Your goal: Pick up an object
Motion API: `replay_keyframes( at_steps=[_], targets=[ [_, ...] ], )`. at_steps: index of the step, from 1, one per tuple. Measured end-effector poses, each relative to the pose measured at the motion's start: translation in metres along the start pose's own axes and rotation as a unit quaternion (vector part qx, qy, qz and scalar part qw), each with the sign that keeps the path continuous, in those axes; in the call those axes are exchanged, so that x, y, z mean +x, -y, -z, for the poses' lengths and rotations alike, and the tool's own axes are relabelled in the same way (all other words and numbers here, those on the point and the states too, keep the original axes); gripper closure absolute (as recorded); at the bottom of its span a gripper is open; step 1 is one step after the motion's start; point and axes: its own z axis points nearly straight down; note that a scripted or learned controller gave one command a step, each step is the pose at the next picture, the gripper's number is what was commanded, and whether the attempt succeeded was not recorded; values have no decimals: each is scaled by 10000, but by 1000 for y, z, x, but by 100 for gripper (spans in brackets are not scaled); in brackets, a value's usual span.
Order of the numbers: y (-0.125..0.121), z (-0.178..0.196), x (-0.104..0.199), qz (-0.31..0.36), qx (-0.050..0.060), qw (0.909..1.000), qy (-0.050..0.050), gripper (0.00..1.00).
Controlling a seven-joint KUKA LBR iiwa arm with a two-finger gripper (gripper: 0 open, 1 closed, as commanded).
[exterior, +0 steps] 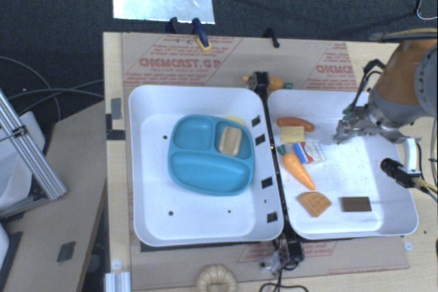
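Observation:
My gripper [342, 132] hangs over the back right part of the right bin [359, 167], at the end of the grey arm with the orange band [404, 75]. Left of it in that bin lie an orange-red sausage [295, 123], a yellow block [292, 135], a red, white and blue packet [313, 151] and an orange carrot [300, 170]. Nearer the front lie a tan waffle [314, 203] and a flat brown rectangle [356, 204]. Nothing shows in the gripper.
The left bin [157, 205] holds a blue divided plate [205, 161] with a tan bread piece [230, 140] in one compartment. Black clips [265, 182] line the rim between the bins. A black part with cabling [400, 173] sticks out over the right bin's right side.

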Motion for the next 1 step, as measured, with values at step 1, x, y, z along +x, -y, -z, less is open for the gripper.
replay_keyframes(
  at_steps=[1],
  targets=[
    [2,64,-1,6,31,10000,0,100]
  ],
)
